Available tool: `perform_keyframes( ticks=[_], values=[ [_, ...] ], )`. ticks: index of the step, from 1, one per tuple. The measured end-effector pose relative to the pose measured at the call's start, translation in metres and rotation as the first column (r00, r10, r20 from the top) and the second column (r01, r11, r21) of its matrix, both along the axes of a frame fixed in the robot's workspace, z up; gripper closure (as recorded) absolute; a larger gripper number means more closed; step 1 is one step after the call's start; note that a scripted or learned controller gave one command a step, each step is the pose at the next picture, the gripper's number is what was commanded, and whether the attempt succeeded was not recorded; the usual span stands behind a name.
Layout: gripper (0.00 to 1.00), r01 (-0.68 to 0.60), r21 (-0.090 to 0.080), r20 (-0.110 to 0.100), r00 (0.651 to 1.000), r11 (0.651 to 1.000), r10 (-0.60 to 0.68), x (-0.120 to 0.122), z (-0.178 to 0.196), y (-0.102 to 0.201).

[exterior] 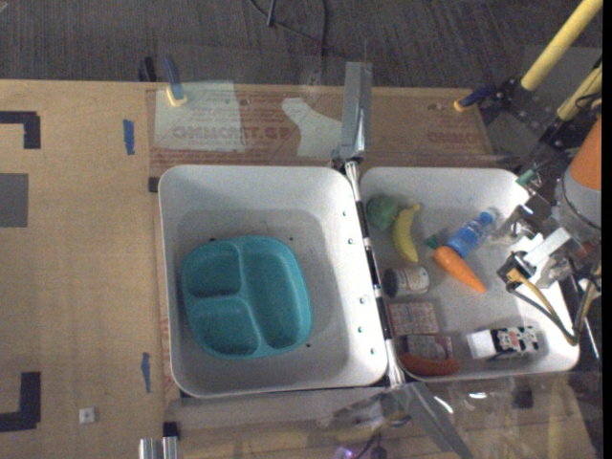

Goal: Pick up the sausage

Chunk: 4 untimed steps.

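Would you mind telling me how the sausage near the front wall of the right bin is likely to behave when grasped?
The sausage looks round and smooth, so it may roll or slip out of a pinch. It lies close against the right bin front wall, beside a small packet, so it will probably shift into them if nudged. It seems small, likely light.

The bench (pixel 76 285) looks like matt wood or board, pale brown, with blue tape (pixel 128 138) stuck on it; both bins (pixel 258 185) are smooth white plastic with a soft sheen; the tray (pixel 246 296) is teal plastic, smooth and slightly glossy; the sausage (pixel 429 364) is red-brown and shiny – plastic by the look; the banana (pixel 407 232) and carrot (pixel 460 270) look like smooth moulded plastic; the bottle (pixel 470 232) is clear blue plastic; the carton (pixel 504 341) looks like printed card; the floor (pixel 143 17) is dark, rough carpet.
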State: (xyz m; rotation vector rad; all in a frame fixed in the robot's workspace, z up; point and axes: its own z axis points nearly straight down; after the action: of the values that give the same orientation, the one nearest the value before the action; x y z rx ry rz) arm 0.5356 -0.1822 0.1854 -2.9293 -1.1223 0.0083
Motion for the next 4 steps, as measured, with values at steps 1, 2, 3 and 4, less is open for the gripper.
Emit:
perform_keyframes(
  ticks=[1,2,3,4],
  values=[
    [0.0,0.345,-0.001,-0.003,0.938,0.938,-0.345,-0.057,-0.023,0.011],
    [0.0,0.442,-0.004,0.01,0.897,0.897,-0.442,0.039,-0.099,0.047],
    [0.0,0.498,-0.022,-0.015,0.867,0.867,-0.498,0.108,-0.098,0.066],
    [0.0,0.483,-0.005,-0.002,0.875,0.875,-0.483,0.084,-0.096,0.083]
  ],
)
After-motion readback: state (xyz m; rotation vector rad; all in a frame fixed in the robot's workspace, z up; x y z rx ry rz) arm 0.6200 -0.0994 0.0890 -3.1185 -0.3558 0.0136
